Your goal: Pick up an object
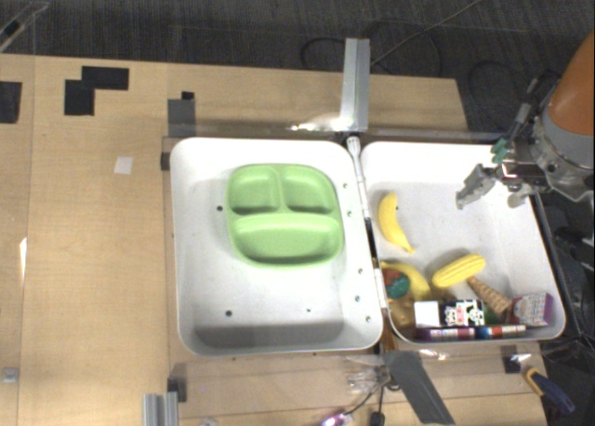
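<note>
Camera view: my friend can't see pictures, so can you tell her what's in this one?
A robot gripper hangs over the right white bin, above a bare patch with nothing between its fingers. That bin holds a banana, a toy corn cob and a heap of small toys along its near edge. The left white bin holds a green divided plate.

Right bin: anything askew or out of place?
Nothing damaged or spilled. The right bin has its toys heaped in the near corner: corn cob, ice cream cone, small boxes. One banana lies apart. The green tray sits flat in the left bin.
</note>
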### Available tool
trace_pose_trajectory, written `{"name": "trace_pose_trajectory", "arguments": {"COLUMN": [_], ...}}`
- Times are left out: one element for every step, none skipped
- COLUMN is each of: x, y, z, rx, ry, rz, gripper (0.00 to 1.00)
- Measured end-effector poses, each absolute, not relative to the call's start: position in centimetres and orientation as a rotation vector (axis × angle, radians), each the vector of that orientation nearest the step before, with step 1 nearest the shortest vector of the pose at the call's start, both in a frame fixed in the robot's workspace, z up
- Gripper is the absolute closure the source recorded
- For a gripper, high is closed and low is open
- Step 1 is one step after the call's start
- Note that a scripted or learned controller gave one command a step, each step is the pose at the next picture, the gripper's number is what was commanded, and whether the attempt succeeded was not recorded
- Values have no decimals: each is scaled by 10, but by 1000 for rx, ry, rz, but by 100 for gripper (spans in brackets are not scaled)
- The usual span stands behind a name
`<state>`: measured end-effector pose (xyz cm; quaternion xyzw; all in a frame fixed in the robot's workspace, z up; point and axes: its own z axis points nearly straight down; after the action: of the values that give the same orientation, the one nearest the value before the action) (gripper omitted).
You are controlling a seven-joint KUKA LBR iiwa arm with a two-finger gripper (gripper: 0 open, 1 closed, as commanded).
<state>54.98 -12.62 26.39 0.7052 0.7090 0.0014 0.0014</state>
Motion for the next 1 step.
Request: {"name": "trace_pose_trajectory", "arguments": {"x": [517], "y": [-89], "z": [112], "rx": [2185], "ry": [2255], "rz": [4], "gripper": [0]}}
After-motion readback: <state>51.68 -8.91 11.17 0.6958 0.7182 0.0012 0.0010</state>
